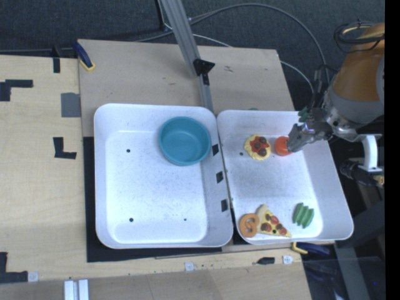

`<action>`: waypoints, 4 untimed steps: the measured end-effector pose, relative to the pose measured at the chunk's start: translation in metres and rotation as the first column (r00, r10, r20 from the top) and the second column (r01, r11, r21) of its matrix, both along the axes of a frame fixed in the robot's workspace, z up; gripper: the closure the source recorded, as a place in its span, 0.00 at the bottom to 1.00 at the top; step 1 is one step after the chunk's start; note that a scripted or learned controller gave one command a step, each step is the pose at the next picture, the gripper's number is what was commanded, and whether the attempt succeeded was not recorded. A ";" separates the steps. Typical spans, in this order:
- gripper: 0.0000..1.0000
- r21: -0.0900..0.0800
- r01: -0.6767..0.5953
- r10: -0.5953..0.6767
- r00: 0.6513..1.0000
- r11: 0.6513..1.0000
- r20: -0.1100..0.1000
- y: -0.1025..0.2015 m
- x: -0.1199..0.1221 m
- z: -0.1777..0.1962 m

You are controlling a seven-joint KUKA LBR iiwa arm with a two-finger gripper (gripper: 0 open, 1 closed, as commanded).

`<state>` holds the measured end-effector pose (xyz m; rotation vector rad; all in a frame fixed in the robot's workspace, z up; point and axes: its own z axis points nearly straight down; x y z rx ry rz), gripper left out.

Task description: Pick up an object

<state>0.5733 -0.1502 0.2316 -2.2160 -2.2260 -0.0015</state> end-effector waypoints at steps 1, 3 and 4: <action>1.00 0.000 -0.001 0.001 1.000 1.000 0.000 0.054 0.001 0.006; 1.00 0.000 0.000 0.000 1.000 1.000 -0.002 0.157 0.019 -0.011; 1.00 0.000 -0.001 0.001 1.000 1.000 0.000 0.214 0.032 0.000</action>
